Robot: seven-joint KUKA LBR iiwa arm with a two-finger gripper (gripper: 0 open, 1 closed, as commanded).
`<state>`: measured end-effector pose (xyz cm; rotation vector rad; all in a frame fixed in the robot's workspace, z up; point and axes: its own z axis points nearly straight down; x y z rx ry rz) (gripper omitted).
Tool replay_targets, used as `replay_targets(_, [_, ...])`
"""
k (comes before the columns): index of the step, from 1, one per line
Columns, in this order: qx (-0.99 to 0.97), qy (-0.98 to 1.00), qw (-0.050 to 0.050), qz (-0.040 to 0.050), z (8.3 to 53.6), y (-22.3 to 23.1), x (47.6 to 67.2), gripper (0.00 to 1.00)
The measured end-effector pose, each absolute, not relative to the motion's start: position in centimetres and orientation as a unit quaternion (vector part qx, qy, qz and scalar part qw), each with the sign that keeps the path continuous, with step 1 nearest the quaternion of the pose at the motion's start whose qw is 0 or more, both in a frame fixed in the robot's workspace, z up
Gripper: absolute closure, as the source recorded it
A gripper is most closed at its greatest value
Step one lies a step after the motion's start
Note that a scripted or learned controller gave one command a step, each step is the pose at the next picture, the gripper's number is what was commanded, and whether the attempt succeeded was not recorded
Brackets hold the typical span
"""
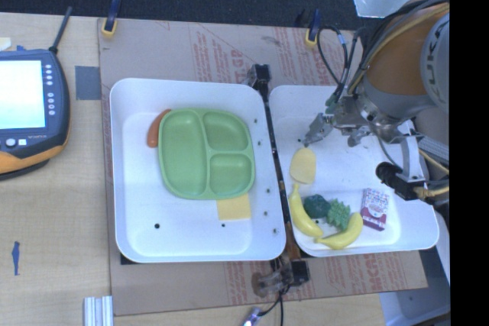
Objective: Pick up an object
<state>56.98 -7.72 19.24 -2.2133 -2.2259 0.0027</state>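
The tool (pixel 315 135) hangs over the upper left part of the right bin (pixel 397 240), its dark fingers (pixel 309 137) pointing left toward the divider; whether they stand wide or narrow I cannot tell, and nothing shows between them.

Just below the tool lies 1 pale yellow piece (pixel 302 165), close to the fingertips but apart from them. Further below it, 1 banana (pixel 321 229) curves along the bin's lower left corner, with 1 green broccoli (pixel 327 209) sitting in its bend, touching it. Below and to the right of the tool, near the arm, 1 small red and white carton (pixel 374 208) lies near the lower wall.

Left of the tool, across the divider, the left bin (pixel 137 233) holds 1 green 3-compartment plate (pixel 206 153). 1 orange-red sausage (pixel 155 129) peeks from under the plate's far left edge, and 1 yellow cheese slice (pixel 234 208) sticks out beneath its lower edge.

Farthest left, on the worktop (pixel 53 240), rests 1 control pendant (pixel 27 111) with a lit screen.
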Motion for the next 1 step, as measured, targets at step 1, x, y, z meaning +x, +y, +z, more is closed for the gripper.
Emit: replay_targets(1, [-0.705,-0.709,0.001,0.0012,19.17,-4.21,58.16,0.00])
